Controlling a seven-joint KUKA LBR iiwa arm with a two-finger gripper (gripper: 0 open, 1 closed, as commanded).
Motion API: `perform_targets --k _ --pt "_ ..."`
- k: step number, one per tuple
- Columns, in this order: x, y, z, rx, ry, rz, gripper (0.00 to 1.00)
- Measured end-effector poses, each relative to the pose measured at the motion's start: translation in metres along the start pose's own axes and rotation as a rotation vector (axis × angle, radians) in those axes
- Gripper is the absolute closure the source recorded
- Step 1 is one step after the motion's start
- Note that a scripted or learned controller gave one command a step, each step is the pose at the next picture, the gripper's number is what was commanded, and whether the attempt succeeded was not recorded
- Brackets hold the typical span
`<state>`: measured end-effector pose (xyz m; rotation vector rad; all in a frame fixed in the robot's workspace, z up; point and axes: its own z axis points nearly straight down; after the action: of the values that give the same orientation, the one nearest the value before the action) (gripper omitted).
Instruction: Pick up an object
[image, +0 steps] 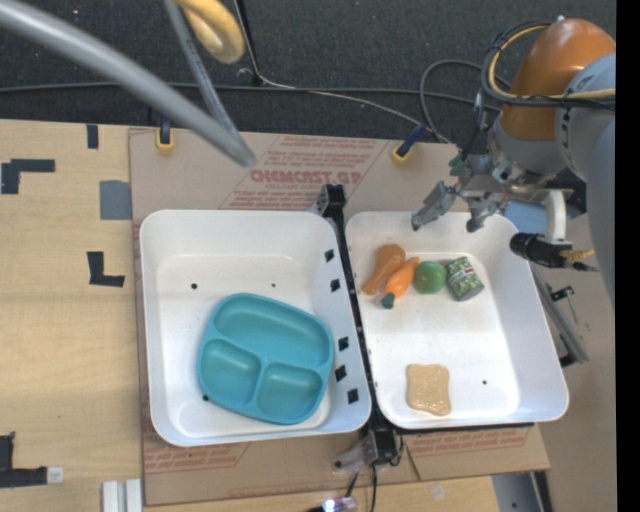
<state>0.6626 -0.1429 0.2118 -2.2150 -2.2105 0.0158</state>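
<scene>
A cluster of toy foods lies in the right bin (520, 375): a chicken drumstick (384, 266) touching a carrot (399, 282), a green round piece (430, 277) beside it, and a green packet (464, 278) whose label is too small to read. A slice of toast (428, 388) sits apart, nearer the front. The gripper (455, 212) hovers above the bin's far rim, fingers spread, holding nothing. A teal divided plate (265, 357) rests in the left bin (170, 300). Printed cardboard (300, 170) underlies both, on a wooden bench (60, 330).
</scene>
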Motion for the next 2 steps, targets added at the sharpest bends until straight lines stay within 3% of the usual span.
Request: perform_targets --k 1,2 --pt "0.000 0.003 -0.010 -0.014 -0.002 -0.003 0.00" --pt "0.006 -0.002 0.054 -0.008 -0.002 -0.004 0.00"
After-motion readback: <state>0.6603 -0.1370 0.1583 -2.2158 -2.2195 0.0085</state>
